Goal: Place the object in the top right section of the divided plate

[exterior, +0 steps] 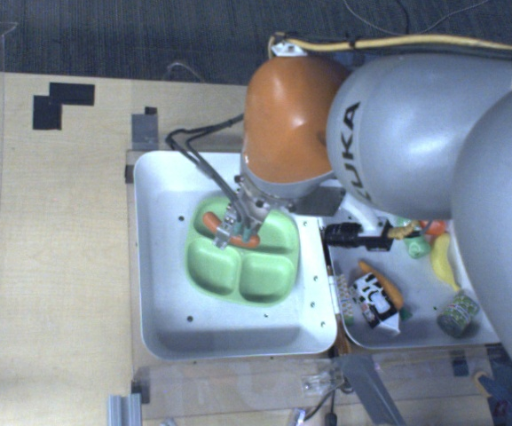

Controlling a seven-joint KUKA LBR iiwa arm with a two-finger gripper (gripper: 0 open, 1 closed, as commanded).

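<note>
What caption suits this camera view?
KUKA arm's gripper over the green divided plate in the left bin, beside an orange object.

Two white bins, one green divided plate, one orange object.

Mostly smooth plastic and painted metal, wood-look bench.

Left bin: matt white plastic, smooth. Divided plate: light green plastic, soft sheen, smooth. Arm: grey painted shell, satin gloss with highlights; orange band same glossy finish. Gripper: bare metal look, dull. Orange object at the plate's far edge: smooth, plastic-looking. Bench: pale wood-grain surface, matt. Right bin: white plastic; black-and-white packet near its left edge looks like glossy printed wrap.
</note>
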